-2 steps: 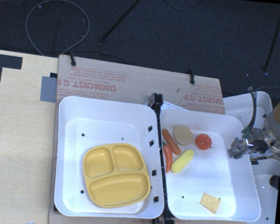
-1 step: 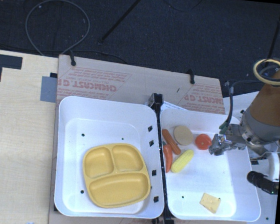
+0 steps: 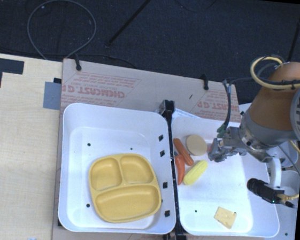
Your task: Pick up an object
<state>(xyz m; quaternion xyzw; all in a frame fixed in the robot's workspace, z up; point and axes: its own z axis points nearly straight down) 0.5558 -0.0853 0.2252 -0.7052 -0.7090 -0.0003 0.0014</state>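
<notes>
Gripper (image 3: 217,151) is seen low over the far part of the right bin (image 3: 259,223), reached in from the right under the orange-banded wrist. Whether anything is held, or how far the jaws stand apart, cannot be told from this slant; nothing is seen between them.

Candidate objects are clustered at the right bin's left wall: a round tan disc (image 3: 196,144) just left of the gripper, a yellow corn cob (image 3: 195,172) lying tilted just nearer, two orange carrot-like pieces (image 3: 182,155) against the divider. A yellow cheese wedge (image 3: 225,217) is set well apart, near the front edge.

Left bin (image 3: 75,135) is occupied by a yellow divided plate (image 3: 125,187).

Handling, judged: all are taken for light, stiff plastic toy food, likely smooth and prone to slip. The corn cob is judged best taken across its short width at mid-length; the disc across its diameter, though its flatness may defeat a top grasp. The carrots are crowded by the wall, so finger room is doubtful.
</notes>
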